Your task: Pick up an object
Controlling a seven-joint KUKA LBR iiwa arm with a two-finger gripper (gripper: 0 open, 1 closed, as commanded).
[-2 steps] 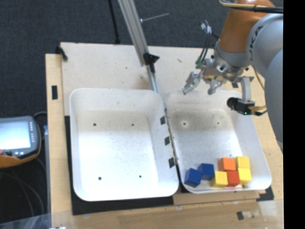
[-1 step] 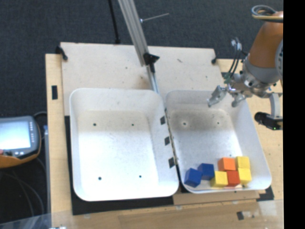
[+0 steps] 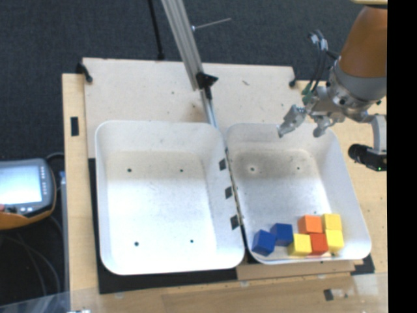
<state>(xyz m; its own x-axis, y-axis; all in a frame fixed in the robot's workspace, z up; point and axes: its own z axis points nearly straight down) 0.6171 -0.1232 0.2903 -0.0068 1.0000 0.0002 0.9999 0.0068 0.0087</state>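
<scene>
Nearest you, along the front rim of the right bin (image 3: pixel 345 175), sits the pile of blocks, and nothing in it has been lifted yet. Start your check at the gripper (image 3: pixel 302 125): it hangs over the back edge of that bin, its two fingers spread apart with only air between them, so you should count it as holding nothing. From there, look outward and down the bin floor (bare and a little scuffed) to the cluster at the near end: two blue blocks (image 3: pixel 272 237) on the left, touching or nearly so, then a yellow block (image 3: pixel 301 244), an orange block (image 3: pixel 311 224), a red block (image 3: pixel 319 242) and more yellow blocks (image 3: pixel 333 232) packed tight against each other and against the bin wall. Gripper and blocks are well apart, at opposite ends of the bin.

Beyond that, the left bin (image 3: pixel 104 175) lies alongside, and a slanted metal rail (image 3: pixel 186 41) rises behind the seam between the two.

My judgement: you are at the very start. Reaching, descending, closing and lifting are all left to do.
</scene>
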